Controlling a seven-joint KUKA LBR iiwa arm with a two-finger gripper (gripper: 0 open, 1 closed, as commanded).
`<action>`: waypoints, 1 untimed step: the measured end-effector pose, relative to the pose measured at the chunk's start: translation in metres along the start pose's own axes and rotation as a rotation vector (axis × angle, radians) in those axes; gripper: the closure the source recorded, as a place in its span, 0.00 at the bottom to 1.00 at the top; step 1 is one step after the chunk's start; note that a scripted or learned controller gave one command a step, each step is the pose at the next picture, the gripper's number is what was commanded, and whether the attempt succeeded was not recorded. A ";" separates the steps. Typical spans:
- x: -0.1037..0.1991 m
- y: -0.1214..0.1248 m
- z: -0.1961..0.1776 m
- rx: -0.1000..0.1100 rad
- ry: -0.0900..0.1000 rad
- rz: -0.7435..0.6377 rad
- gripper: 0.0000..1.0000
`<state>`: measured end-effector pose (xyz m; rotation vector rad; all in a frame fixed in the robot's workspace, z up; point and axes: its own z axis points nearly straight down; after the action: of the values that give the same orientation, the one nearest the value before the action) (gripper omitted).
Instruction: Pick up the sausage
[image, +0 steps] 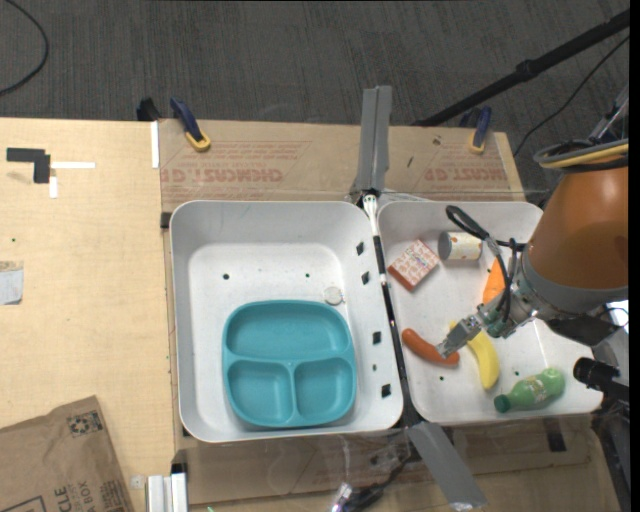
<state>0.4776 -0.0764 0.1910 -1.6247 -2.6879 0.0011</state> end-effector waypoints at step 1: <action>0.026 0.014 0.000 0.000 0.000 -0.116 0.00</action>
<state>0.4780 -0.0462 0.1910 -1.4654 -2.7776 0.0011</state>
